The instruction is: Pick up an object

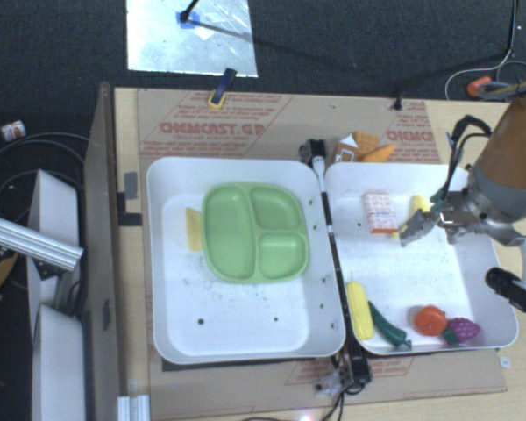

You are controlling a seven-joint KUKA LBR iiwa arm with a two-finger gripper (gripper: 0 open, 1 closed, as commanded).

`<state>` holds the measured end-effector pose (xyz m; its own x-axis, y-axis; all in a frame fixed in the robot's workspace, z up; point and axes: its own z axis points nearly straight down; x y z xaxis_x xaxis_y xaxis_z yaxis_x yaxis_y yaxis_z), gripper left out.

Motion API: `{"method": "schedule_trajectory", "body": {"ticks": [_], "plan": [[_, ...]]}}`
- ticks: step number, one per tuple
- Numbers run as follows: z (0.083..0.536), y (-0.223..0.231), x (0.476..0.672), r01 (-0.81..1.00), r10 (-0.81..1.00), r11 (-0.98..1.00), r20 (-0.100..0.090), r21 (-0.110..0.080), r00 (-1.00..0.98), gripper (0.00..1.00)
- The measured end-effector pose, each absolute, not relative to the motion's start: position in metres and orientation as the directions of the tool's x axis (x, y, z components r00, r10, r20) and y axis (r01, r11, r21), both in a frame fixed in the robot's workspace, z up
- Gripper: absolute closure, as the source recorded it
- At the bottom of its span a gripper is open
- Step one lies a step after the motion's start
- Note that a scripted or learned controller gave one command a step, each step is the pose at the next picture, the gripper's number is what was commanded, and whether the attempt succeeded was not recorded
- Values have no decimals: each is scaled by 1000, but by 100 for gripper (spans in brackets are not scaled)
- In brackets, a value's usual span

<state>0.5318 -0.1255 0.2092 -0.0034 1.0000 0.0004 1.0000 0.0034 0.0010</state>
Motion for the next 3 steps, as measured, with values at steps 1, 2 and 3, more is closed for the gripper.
{"method": "schedule_trajectory", "body": {"ticks": [1, 2, 3], "plan": [[79, -112, 572, 1000, 1000, 6, 0, 3, -6, 0], [86, -92, 632, 1000, 1000, 8, 0, 7, -8, 0], [135, -120, 667, 1000, 1000, 5, -3, 9, -5, 0]]}}
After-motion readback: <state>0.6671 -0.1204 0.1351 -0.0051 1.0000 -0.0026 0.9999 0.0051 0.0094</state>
